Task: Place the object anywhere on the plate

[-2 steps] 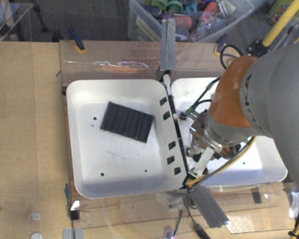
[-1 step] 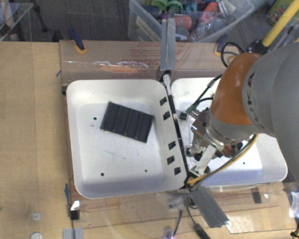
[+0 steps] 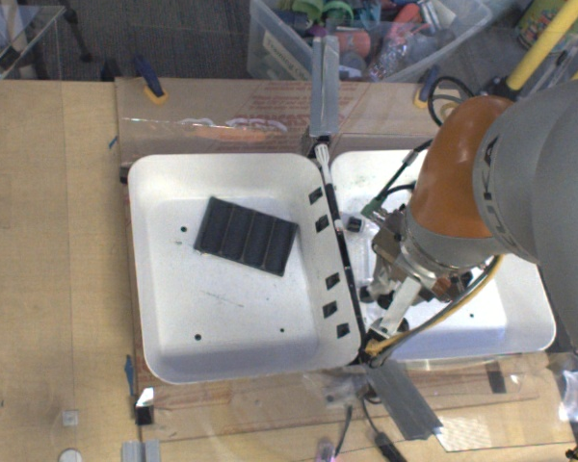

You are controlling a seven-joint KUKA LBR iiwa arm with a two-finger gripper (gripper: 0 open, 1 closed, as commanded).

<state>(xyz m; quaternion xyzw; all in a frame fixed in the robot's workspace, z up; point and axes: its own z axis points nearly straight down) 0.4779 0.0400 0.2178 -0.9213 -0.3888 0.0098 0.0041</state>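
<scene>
A dark grey ridged rectangular plate lies flat in the upper middle of the left white bin. The grey arm with its orange band reaches down into the left part of the right bin. My gripper sits low in that bin, close to the wall shared by the two bins, and the wrist and cables mostly cover it. I can make out no loose object in the right bin; the arm hides much of its floor. The plate is well to the left of the gripper and bare on top.
A ridge with several black clips separates the two bins. A clear tub of colourful toys stands behind the bins. Wooden bench top extends to the left. Cables hang around the wrist.
</scene>
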